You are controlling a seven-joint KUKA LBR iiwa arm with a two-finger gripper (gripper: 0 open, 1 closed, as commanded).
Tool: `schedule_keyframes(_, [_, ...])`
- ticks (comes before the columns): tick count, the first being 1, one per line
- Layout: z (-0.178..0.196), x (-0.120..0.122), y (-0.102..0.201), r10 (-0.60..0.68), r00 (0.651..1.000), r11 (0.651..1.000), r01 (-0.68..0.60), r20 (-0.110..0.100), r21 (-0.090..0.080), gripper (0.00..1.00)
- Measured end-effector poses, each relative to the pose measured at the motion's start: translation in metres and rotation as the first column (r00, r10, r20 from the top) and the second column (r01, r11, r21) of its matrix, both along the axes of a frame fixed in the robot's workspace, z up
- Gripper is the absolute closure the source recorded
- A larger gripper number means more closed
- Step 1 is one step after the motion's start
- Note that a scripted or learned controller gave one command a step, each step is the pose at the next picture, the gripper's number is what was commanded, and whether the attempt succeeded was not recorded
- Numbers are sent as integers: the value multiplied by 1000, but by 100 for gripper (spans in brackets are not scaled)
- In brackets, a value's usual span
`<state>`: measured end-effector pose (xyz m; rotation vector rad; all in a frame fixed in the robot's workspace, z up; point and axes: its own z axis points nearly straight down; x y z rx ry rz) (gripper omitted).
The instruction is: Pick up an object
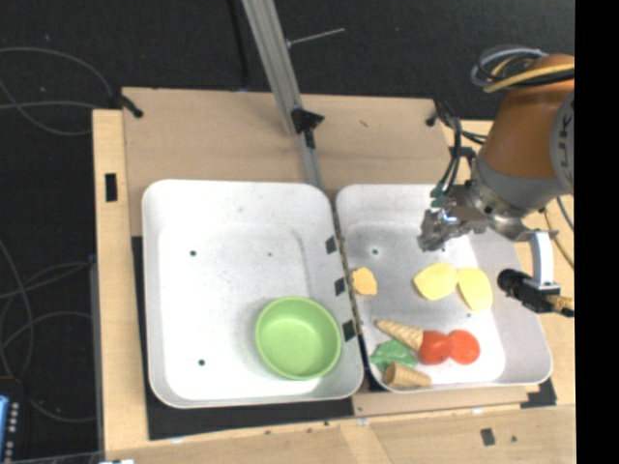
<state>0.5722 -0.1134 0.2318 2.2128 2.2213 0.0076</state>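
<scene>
Left bin [193,220]: floor open across upper half, green bowl [298,336] blocking lower right corner, right bin [387,211]: upper left floor open, food pieces [435,327] crowding lower half, slanted metal pole [276,56] crossing above upper centre

Grey arm [527,177] with a broad orange band above the wrist. Pale cable loops atop the band, thin dark cables down the side. Small metallic gripper [437,228], dark fittings behind it.
</scene>
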Motion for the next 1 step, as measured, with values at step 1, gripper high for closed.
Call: schedule_keyframes(1, [-6, -13, 47, 2, 1000, 1000, -2, -7, 1, 100])
